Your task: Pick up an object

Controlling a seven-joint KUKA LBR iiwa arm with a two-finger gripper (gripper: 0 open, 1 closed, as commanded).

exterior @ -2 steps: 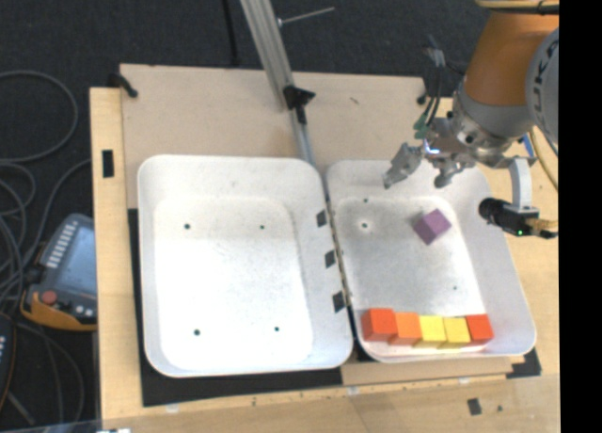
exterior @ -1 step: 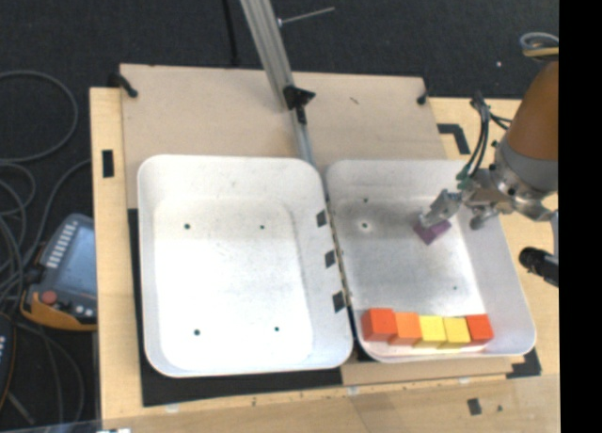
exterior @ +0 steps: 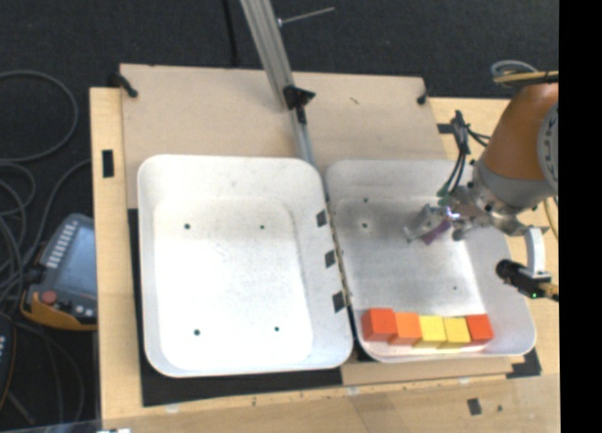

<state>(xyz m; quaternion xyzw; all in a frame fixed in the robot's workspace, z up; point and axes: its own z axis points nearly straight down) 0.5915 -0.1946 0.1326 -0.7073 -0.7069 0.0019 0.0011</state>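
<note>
A row of several small blocks (exterior: 428,328), running from red-orange through yellow to orange, lies along the near edge of the right bin (exterior: 376,196). My gripper (exterior: 425,228) hangs over the middle of that bin, well behind the blocks and apart from them. A small purple piece (exterior: 435,232) shows at the gripper's tip; whether it is held is not clear. The grey arm with its orange band (exterior: 522,144) comes in from the right.
The left bin (exterior: 235,262) lies beside the right one, with black clips (exterior: 331,257) on the shared rim. A slanted metal post (exterior: 273,45) rises behind the bins. Cables and a handheld pendant (exterior: 66,271) lie off the bench at left.
</note>
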